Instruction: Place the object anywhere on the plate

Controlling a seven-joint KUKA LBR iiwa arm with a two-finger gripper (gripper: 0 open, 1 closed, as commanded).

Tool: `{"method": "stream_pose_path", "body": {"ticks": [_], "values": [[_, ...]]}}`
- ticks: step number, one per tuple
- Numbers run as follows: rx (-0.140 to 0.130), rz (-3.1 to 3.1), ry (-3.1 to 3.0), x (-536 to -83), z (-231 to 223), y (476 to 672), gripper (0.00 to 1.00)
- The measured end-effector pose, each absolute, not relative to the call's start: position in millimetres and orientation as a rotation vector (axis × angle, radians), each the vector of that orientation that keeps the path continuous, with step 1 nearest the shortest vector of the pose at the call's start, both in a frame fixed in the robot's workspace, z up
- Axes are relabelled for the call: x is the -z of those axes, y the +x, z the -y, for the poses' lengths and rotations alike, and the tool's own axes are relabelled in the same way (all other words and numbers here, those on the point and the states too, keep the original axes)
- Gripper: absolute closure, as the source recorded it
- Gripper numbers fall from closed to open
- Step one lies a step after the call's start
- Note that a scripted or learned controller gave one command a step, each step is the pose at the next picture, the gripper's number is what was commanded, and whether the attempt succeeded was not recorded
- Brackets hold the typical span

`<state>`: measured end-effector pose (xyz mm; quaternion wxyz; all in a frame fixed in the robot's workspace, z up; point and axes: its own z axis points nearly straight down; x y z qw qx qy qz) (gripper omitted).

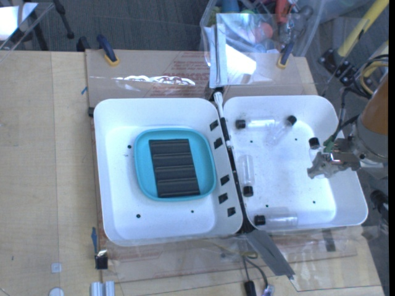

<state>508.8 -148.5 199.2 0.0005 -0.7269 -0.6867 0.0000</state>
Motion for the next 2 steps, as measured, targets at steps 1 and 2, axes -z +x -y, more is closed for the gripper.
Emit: {"method": "stream_pose_path", "body": {"ticks": [1,2], "values": [[0.0,2.156,-2.283,-199.2,148.5,508.8,0.0],[0.0,2.251,-2.195,-219.7,206.9,506.8,0.0]]}}
